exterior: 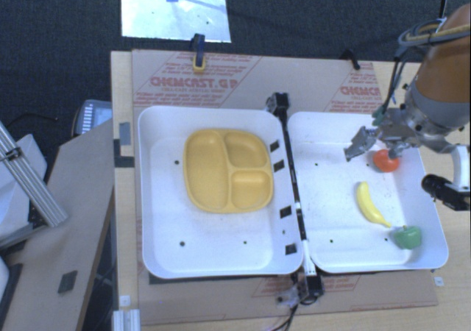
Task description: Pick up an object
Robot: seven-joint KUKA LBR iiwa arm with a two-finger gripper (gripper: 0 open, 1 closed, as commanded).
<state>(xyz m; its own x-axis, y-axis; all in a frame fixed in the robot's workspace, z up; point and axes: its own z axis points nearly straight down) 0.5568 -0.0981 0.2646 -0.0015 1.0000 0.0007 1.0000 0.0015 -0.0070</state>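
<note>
In the right bin (331,248) lie three small things. An orange-red round fruit (386,162) rests near the far right side, a yellow banana (372,204) lies in the middle right, and a green fruit (407,236) sits in the near right corner. My gripper (374,149) hangs over the far right part of this bin, just left of and above the orange-red fruit. Its fingers are spread open, one grey finger (358,143) pointing left, and nothing is held between them. The wrist partly covers the top of the fruit.
The left bin (165,248) holds a yellow divided plate (227,170). A black ridge with clips (288,190) runs between the two bins. The arm's grey and orange body (441,72) rises at the right edge. Cardboard lies under both bins.
</note>
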